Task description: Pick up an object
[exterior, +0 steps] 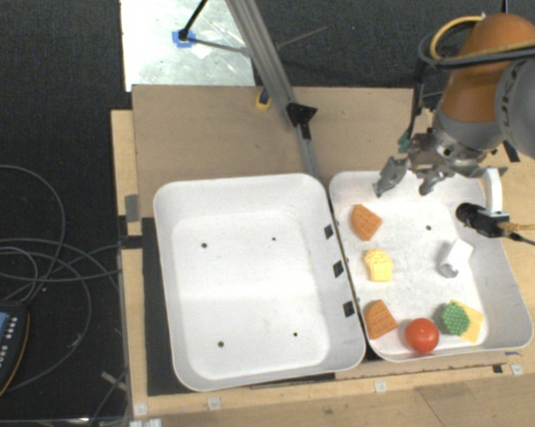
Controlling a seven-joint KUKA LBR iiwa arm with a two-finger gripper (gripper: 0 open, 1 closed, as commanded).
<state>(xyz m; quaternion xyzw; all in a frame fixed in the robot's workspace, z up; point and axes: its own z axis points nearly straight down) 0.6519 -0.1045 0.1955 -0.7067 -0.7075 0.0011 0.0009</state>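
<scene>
My gripper hangs open over the back of the right bin, its two fingers spread apart with nothing between them. Just below and left of it lies an orange wedge. Further forward in the same bin are a yellow block, a second orange piece, a red tomato-like ball, a green knobbly piece on a yellow slab, and a small white-grey piece.
The left bin sits beside the right one, joined by black clips at the shared rim. A slanted metal pole crosses the back of the bench. Cables lie on the floor at left.
</scene>
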